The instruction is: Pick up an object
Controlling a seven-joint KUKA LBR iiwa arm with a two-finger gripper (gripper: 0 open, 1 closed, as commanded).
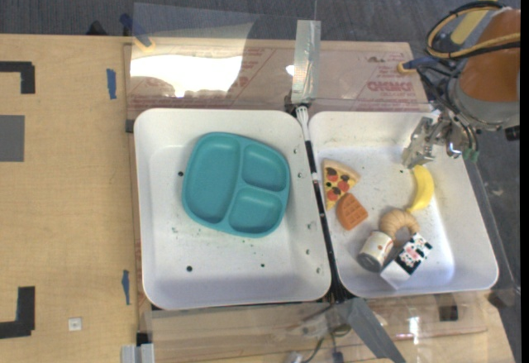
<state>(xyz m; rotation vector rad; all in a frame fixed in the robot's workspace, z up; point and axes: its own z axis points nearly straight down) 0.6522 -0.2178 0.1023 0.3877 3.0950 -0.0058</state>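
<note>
Camera view: hand (420, 148) above banana (422, 188)

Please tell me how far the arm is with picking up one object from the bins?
Done: the gripper has reached the right bin, at its far corner, just above the banana. In hand: nothing visible between its fingers. Left: the grasp and lift. The banana, pizza slice, small can and the other toys lie in that bin; the teal divided plate lies in the left bin.
</note>
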